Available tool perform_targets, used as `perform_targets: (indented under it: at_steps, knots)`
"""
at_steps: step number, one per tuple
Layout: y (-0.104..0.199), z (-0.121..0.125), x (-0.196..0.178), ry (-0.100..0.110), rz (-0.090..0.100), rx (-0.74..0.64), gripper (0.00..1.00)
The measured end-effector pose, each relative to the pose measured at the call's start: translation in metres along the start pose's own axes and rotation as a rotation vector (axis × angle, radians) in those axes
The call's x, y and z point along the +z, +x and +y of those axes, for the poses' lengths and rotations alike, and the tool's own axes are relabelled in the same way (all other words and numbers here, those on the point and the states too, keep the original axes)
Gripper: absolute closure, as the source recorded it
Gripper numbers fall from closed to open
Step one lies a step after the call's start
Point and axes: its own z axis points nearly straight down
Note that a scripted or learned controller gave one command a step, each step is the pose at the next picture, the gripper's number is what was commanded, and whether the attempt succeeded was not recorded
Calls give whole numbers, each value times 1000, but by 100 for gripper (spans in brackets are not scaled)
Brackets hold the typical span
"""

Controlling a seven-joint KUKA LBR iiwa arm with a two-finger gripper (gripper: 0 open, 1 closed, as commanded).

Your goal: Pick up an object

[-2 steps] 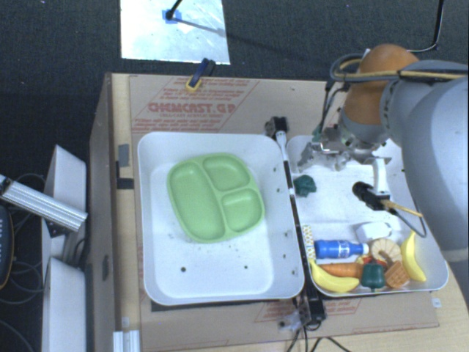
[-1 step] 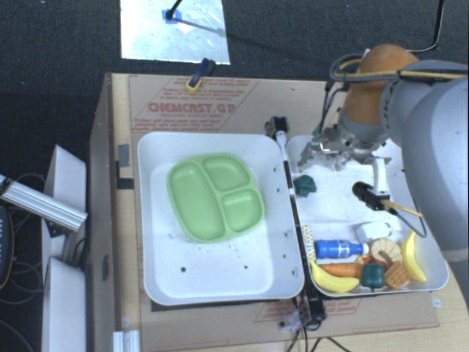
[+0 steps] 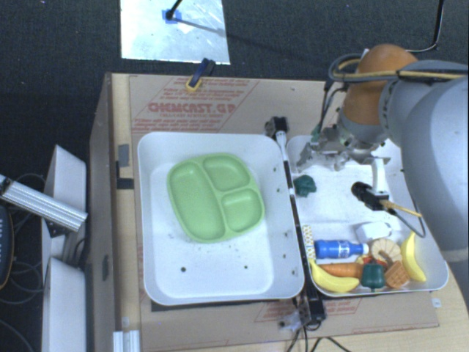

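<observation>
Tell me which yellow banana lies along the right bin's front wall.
The longer banana below the blue bottle; the other banana curves upright by the right wall.

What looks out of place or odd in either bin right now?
Nothing spilled or damaged. The right bin has its toys heaped in the near corner, while a dark green piece lies apart. The green divided plate sits slightly askew.

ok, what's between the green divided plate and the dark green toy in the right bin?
Camera view: the two bins' adjoining rims; otherwise bare white floor between the green divided plate and the dark green toy.
</observation>
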Motion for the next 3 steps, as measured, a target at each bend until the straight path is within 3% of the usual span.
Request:
perform_targets:
  at_steps: [3]
  knots:
    - [0, 0, 0, 0, 0, 1, 0]
